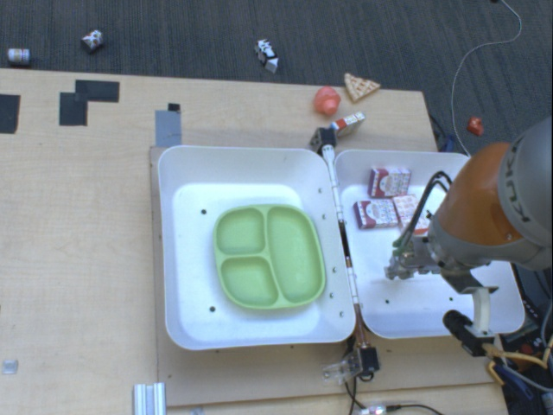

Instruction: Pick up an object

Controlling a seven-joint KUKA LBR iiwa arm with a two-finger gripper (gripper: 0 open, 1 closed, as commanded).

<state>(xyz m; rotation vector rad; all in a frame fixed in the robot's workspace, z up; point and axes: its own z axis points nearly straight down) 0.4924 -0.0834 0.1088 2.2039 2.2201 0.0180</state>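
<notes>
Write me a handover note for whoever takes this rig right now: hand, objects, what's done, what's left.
Hand: down over the right bin, near its middle, left of the arm's orange band. Whether it is open or shut can't be made out, and nothing is visibly gripped.
Objects: three small red-and-white cartons in the right bin's far part, one at the back, two side by side in front of it. The left bin holds a green divided plate.
Done: nothing lifted yet, as far as can be seen.
Left: grasp one object and raise it.
</notes>
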